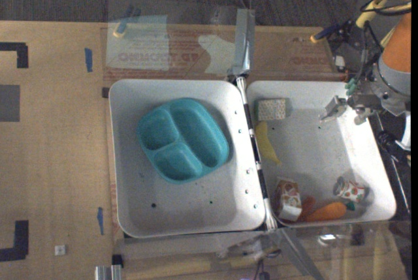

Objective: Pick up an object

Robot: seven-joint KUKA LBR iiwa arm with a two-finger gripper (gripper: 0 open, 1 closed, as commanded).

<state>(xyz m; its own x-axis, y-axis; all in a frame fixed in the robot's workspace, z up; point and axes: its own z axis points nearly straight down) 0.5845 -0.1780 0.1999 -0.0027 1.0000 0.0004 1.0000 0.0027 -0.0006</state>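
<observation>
The hand (345,109) hovers over the far right part of the right bin (326,148), fingers spread open w/ nothing between them. A banana (266,143), sponge (272,109) and carrot (324,211) lie in this bin; teal plate (183,140) sits in the left bin (130,200).

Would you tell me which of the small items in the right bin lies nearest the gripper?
The sponge, in the bin's far left corner; it is level with the gripper, while the banana, carrot and cups sit further toward the near edge.

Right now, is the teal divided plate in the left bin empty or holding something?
Empty. The teal plate lies flat in the left bin, and all three compartments show bare teal.
</observation>
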